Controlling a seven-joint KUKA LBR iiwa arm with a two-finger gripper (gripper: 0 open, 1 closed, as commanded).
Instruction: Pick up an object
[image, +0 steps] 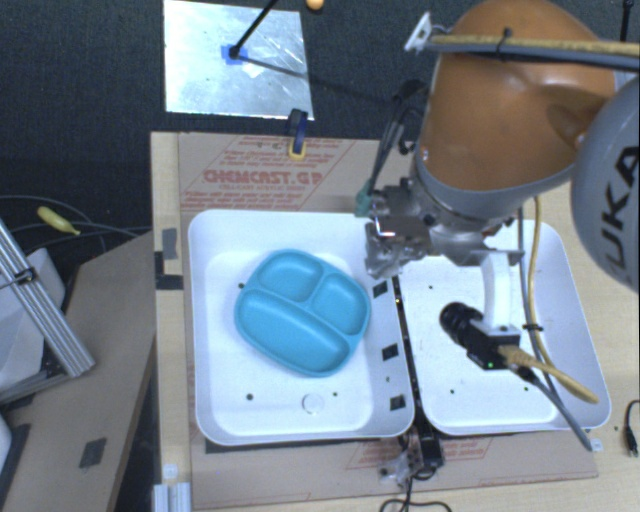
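Over the divider between the two bins hung the gripper (385, 255), near the far rim; whether it was spread or pressed together could not be told, arm bulk blocked that. Nothing visibly pinched. Left of the gripper and a little nearer the camera lay the only pickable thing, a blue divided plate (300, 310), flat in the left bin (215, 400), apart from the gripper. Right of the gripper, the right bin (450, 400) showed only a black camera-like fitting (470, 335) with a yellow cable (550, 375), likely rig hardware. Step judged: approach, no grasp made yet. Next move would call for shifting left over the plate's near rim, descending, and closing on that edge; a flat plate likely slips.
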